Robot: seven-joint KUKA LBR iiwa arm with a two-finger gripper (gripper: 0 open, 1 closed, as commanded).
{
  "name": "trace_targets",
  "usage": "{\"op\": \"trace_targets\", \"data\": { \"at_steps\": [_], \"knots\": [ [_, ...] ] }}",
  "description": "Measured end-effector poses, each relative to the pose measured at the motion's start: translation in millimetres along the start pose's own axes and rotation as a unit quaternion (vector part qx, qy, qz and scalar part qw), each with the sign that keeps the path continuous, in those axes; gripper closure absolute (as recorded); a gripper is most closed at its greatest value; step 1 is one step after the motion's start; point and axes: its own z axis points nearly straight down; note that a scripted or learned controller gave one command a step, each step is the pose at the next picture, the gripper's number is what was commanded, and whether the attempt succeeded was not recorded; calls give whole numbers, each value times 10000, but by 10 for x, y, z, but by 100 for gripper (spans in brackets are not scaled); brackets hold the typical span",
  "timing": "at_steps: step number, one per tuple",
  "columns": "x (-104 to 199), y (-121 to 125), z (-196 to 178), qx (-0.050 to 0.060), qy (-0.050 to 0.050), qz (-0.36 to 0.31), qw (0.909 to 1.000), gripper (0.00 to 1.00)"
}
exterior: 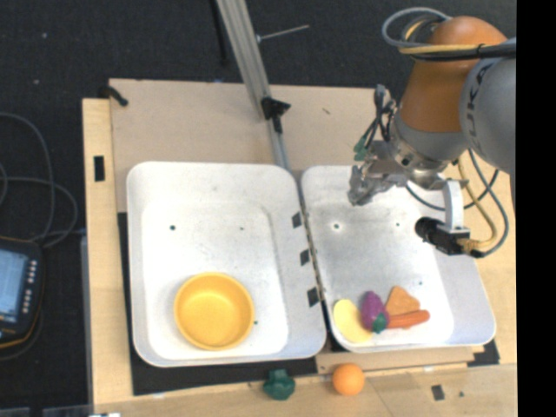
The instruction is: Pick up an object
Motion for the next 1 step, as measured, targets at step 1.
{"op": "trace_targets", "data": {
  "at_steps": [1],
  "knots": [
    [517,218,91,3,0,-3,10000,100]
  ]
}}
